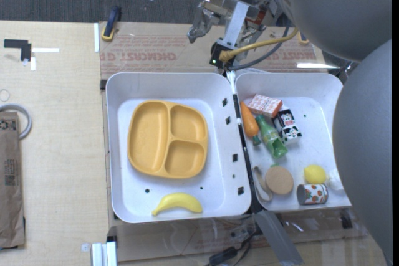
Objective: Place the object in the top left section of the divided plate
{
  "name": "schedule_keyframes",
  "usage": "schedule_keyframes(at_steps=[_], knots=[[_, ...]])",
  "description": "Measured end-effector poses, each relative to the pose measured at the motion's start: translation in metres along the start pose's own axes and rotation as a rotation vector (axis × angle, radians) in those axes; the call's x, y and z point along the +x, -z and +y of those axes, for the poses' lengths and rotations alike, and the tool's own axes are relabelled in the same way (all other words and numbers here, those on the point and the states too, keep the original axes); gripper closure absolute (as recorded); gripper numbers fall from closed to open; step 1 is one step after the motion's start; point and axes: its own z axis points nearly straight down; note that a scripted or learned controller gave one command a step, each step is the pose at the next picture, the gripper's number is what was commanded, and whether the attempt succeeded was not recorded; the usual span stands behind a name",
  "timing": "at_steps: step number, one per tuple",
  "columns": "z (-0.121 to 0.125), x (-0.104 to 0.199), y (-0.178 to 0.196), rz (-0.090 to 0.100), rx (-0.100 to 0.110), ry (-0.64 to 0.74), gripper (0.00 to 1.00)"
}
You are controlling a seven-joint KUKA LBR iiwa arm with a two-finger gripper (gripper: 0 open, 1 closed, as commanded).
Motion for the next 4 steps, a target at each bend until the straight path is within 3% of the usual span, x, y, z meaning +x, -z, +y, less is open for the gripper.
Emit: schedule_keyframes(at_steps=[1, 2, 3, 4], knots=[[-0.143, -0.020, -0.120, -0.002, 0.003, 0.215, 0.00], [-0.142, -0.021, -0.113, -0.008, 0.005, 0.215, 1.00], [-0.088, 0.009, 0.007, 0.000, 0.000, -0.072, 1.00], [-0.115, 0.016, -0.172, -0.001, 0.002, 0.000, 1.00]])
